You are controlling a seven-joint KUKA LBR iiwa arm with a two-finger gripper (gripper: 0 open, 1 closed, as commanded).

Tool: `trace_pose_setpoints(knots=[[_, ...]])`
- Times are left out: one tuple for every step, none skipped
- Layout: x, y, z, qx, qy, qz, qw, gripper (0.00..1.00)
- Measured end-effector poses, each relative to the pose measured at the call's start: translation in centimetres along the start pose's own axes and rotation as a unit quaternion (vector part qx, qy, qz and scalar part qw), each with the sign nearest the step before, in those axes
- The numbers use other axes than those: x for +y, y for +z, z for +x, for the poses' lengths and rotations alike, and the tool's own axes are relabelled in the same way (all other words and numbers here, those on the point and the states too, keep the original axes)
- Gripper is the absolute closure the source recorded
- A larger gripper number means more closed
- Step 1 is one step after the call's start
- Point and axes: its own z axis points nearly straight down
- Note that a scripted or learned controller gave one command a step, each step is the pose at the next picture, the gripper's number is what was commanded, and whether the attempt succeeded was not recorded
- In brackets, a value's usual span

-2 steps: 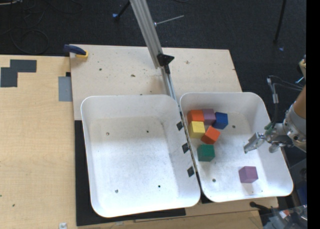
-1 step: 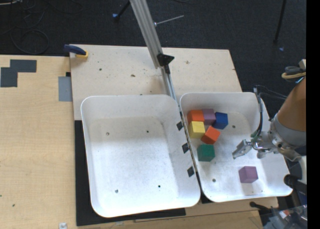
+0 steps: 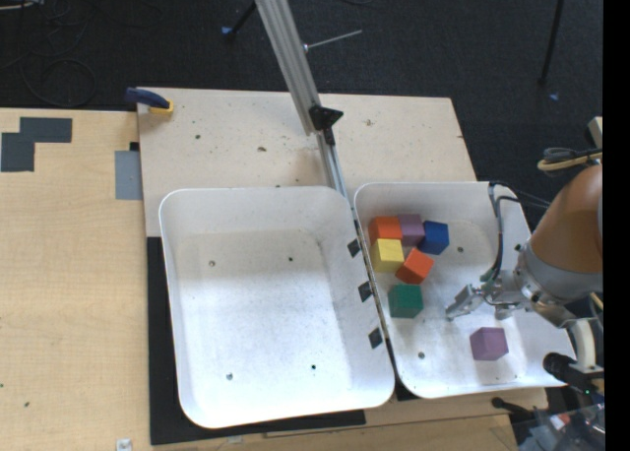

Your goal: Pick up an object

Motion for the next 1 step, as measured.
trace_pose_setpoints(knots=[[-0.03,-1.14,-0.11,0.001,0.003,0.0,1.0,1.0]])
